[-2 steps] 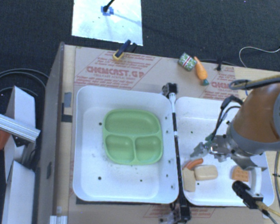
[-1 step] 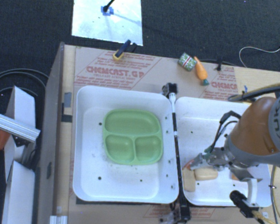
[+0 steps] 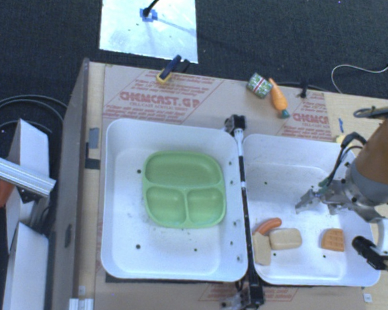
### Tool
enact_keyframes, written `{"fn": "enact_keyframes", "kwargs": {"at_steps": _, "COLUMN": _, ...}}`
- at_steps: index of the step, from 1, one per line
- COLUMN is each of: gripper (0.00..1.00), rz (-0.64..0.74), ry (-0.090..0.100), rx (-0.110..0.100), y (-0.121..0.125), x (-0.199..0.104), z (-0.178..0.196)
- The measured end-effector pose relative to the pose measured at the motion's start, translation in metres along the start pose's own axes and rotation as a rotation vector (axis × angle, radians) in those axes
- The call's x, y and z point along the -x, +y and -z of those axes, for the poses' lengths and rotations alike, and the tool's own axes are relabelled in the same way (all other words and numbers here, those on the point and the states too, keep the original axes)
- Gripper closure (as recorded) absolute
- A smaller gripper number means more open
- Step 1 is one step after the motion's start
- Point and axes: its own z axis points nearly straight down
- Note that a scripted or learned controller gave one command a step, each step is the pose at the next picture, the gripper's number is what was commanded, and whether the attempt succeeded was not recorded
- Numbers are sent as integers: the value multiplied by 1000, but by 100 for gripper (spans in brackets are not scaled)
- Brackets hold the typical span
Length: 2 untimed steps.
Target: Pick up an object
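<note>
Your pincer (image 3: 309, 200) hangs low in the right bin (image 3: 296, 150); you cannot tell how it is set or whether it has hold of anything. Nearest it sit the sausage (image 3: 269, 226), bread roll (image 3: 285, 239) and waffle (image 3: 333, 240). Farther off, the green tray (image 3: 183, 188) fills the left bin (image 3: 119, 198).

Tray (image 3: 183, 188) in left bin (image 3: 121, 178); toy foods (image 3: 285, 238) probably right.

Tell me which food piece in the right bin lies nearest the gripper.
The orange waffle-like square; the gripper hangs above-left of it, with the others farther left.
</note>
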Motion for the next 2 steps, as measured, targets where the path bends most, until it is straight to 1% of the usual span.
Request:
{"fn": "enact_keyframes", "kwargs": {"at_steps": 1, "gripper": 0, "rz": 5, "ry": 5, "rx": -1, "y": 33, "x": -87, "z": -11}}
{"fn": "enact_keyframes", "kwargs": {"at_steps": 2, "gripper": 0, "rz": 2, "ry": 3, "rx": -3, "y": -14, "x": -84, "z": -34}}
